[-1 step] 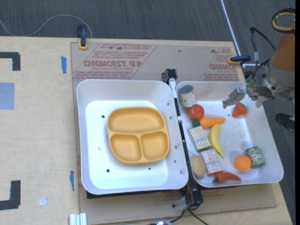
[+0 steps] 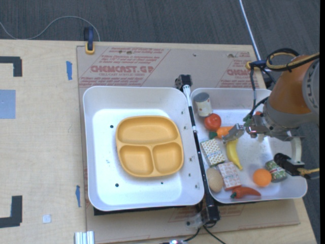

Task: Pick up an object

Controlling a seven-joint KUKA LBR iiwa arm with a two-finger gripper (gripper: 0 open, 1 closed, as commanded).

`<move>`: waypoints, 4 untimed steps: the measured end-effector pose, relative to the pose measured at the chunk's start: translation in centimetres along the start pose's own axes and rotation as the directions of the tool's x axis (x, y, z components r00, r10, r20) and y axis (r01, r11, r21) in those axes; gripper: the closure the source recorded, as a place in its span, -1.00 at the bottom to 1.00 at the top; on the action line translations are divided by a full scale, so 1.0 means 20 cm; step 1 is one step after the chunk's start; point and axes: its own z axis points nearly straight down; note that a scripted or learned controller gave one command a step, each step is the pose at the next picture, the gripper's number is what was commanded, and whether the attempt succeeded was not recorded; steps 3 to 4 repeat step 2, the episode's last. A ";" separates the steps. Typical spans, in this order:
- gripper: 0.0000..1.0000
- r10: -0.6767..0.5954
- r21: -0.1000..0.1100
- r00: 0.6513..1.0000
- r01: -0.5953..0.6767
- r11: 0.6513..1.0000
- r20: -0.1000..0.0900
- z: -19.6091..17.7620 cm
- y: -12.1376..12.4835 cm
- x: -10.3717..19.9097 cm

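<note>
We see the two-finger gripper (image 2: 236, 132) just above the yellow banana (image 2: 233, 153), red tomato (image 2: 213, 121) up-left of it; finger state we cannot tell.

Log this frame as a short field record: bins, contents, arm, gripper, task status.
left bin: holds a yellow divided tray
right bin: holds a can, tomato, banana, orange, potato, red pepper and two small boxes
arm: reaches over the right bin from the right
gripper: low over the bin, just above the banana, beside the tomato
grasp: nothing visibly between the fingers
task status: no object lifted yet
</note>
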 end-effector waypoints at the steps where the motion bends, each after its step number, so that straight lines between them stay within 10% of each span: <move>1: 1.00 0.001 -0.002 1.000 -0.001 1.000 0.001 -0.05 0.00 0.00; 2: 1.00 -0.001 0.000 1.000 0.001 1.000 -0.001 -0.69 -0.29 0.37; 4: 1.00 -0.001 0.000 1.000 0.001 1.000 -0.001 -0.69 -0.29 0.37</move>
